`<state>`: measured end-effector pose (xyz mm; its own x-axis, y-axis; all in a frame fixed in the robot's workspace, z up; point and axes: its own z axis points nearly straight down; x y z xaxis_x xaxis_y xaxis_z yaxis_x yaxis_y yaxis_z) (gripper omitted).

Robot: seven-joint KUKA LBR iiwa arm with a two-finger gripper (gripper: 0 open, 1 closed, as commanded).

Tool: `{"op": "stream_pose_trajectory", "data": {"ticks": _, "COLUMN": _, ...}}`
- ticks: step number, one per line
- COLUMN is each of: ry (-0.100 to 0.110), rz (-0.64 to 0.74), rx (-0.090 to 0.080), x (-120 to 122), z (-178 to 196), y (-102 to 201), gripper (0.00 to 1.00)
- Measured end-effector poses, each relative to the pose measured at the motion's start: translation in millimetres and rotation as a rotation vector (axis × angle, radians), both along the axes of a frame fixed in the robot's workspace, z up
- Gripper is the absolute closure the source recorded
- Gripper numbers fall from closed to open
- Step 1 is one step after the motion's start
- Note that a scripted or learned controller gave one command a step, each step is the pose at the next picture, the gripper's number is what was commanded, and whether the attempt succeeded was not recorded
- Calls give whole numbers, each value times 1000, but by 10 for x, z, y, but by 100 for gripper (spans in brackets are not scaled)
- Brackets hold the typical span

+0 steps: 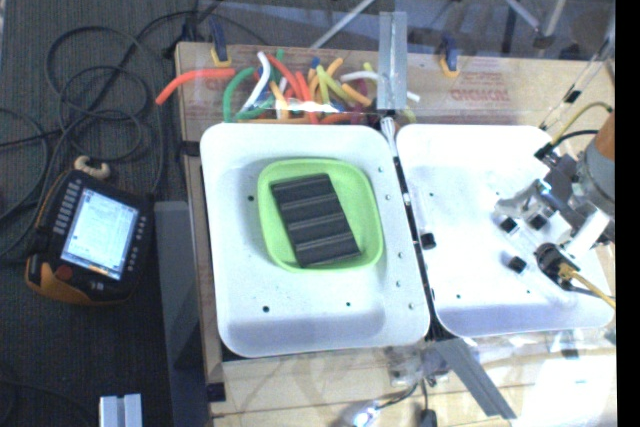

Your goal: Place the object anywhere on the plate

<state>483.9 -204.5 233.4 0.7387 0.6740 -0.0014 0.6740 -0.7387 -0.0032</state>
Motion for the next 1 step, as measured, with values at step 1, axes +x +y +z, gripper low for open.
{"op": "stream_pose_trajectory", "data": {"ticks": 1, "ry": -4, "rz": -83, "rx": -6, "x": 10, "z": 1501, "y": -129, "gripper": 0}}
